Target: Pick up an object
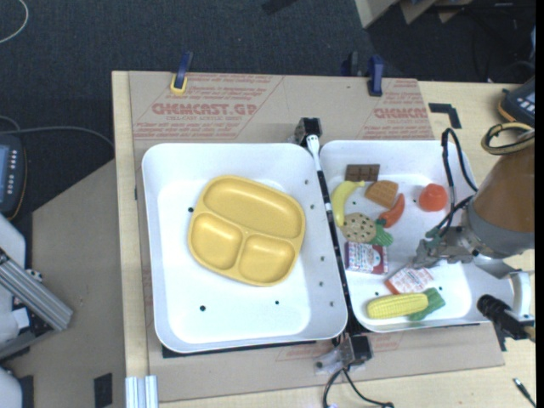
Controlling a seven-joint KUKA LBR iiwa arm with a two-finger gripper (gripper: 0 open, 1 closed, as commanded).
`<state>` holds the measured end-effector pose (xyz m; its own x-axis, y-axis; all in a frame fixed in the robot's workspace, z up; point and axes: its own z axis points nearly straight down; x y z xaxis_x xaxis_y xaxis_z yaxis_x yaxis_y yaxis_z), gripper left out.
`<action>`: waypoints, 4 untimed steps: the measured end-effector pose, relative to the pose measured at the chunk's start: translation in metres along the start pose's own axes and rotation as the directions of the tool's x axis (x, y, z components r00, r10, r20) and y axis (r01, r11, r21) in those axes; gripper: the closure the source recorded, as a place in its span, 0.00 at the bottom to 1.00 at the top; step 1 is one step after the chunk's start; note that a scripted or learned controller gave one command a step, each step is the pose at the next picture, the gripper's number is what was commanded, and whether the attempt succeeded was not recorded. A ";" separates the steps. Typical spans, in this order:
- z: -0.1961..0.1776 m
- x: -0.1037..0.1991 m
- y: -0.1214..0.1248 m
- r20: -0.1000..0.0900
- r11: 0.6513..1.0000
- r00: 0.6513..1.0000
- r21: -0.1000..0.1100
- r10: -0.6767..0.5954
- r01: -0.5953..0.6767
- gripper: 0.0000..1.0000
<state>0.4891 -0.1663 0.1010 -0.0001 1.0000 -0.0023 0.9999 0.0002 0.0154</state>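
- The bench (255, 100) is brown and holds two white bins side by side.
- The left bin (170, 253) holds a big yellow plate (246, 230) with three sections. The plate sits near the middle of that bin, and no food lies on it.
- The right bin (459, 164) holds all the small toy food, so the thing to pick up is most likely in there.
- The arm (510, 202) reaches in from the right, low over the right bin.
- The gripper (442, 249) hangs over the right side of that bin, just above a small red and white packet (410, 280). I cannot tell if it is touching the packet.
- The corn (402, 305) lies near the front wall of the right bin, just below the packet.
- A second red and white packet (367, 257) lies to the left of the gripper.
- A banana (343, 201), a cookie (358, 226), a chocolate bar (363, 172), a bread piece (382, 194) and a red tomato (433, 196) lie in the back half of the right bin.
- Nothing looks lifted yet. Every toy seems to lie flat on the bin floor.
- I think the job is just starting. The grab and the lift are both left to do.
- I cannot tell if the jaws are spread or pressed together; they are too small and dark to make out.
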 end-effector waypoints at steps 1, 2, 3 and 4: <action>-0.063 -0.004 0.000 0.001 1.000 1.000 0.009 0.000 0.000 1.00; -0.106 -0.002 0.001 0.000 1.000 1.000 0.009 -0.001 0.001 1.00; -0.125 -0.003 0.003 0.000 1.000 1.000 0.011 -0.001 0.001 1.00; -0.134 0.052 0.001 -0.005 1.000 1.000 0.016 -0.006 0.006 1.00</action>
<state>0.4877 -0.1145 0.2344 -0.0062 1.0000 0.0029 1.0000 0.0062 -0.0006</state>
